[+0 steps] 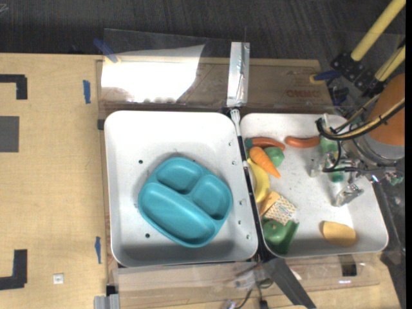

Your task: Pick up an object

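Bench (45, 172): tan board surface, black tape marks along its edge farthest from the gripper (335, 185), blue tape tabs nearer in. 2 white bins rest directly on it, side by side and touching. Right bin (367, 237) lies under the gripper. Left bin (122, 140) sits beyond it, away from the arm. A clear sheet (154, 76) lies behind the left bin.
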Robot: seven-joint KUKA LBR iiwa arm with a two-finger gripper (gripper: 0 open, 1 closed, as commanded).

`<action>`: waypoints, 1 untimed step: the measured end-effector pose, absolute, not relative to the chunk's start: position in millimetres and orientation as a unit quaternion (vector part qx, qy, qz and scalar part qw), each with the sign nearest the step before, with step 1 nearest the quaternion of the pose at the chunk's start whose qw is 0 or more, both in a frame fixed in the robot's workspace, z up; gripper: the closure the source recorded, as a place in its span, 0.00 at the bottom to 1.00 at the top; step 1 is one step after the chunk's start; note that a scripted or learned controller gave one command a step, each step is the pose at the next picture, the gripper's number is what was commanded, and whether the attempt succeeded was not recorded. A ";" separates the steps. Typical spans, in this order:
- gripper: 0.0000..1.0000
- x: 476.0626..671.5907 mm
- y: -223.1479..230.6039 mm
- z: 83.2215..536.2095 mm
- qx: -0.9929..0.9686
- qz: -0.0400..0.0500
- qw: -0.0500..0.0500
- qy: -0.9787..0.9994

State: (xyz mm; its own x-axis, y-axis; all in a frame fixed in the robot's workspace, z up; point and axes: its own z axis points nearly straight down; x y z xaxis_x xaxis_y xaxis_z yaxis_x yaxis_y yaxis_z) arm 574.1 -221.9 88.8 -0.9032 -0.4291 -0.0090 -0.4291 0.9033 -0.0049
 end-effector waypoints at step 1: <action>0.00 606.7 -221.6 88.1 -0.311 -0.002 0.005 0.950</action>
